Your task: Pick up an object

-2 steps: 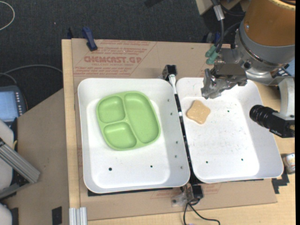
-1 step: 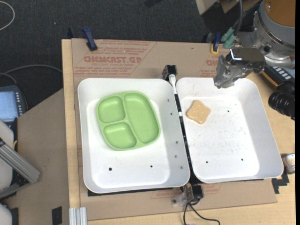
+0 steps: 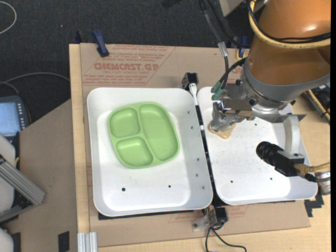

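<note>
My tool (image 3: 223, 124) is pressing down on a tan object (image 3: 224, 133) near the right bin's (image 3: 252, 190) left edge. I'm not able to tell its state. A green divided plate (image 3: 143, 135) is sitting in the left bin (image 3: 105, 188).

The arm (image 3: 286, 41) is bulky: a glossy orange dome over a grey collar. Black cables, one yellow-edged, loop beside the dome. Below the collar sits a metal gripper (image 3: 224, 124) with green connectors and thin wires.
</note>
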`<state>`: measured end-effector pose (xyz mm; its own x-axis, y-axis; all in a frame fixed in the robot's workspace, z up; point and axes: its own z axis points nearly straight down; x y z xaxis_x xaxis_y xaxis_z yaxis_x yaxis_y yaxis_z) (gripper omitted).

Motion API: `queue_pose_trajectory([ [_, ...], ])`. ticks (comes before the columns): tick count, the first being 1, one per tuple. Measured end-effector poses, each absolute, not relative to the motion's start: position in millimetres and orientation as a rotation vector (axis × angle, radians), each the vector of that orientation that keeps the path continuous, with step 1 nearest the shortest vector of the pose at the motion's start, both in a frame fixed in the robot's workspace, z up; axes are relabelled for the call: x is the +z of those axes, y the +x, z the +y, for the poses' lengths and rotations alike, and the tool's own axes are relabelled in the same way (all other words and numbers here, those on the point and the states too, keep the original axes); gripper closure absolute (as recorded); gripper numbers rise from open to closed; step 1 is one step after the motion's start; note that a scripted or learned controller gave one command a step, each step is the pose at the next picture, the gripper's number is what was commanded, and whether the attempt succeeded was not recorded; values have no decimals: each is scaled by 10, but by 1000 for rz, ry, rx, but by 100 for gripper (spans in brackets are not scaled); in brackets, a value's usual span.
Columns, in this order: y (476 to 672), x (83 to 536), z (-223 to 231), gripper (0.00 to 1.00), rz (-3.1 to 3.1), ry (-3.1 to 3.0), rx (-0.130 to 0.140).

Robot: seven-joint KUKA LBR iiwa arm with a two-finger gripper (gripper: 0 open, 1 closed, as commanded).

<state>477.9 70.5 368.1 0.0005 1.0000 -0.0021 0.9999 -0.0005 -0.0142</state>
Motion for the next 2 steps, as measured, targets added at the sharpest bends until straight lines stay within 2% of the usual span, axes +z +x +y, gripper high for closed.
queue_pose_trajectory([
  [1, 4795, 4067, 1031, 100, -2228, -2218, -6],
  [2, 4795, 4263, 919, 100, -2222, -2225, -5],
])
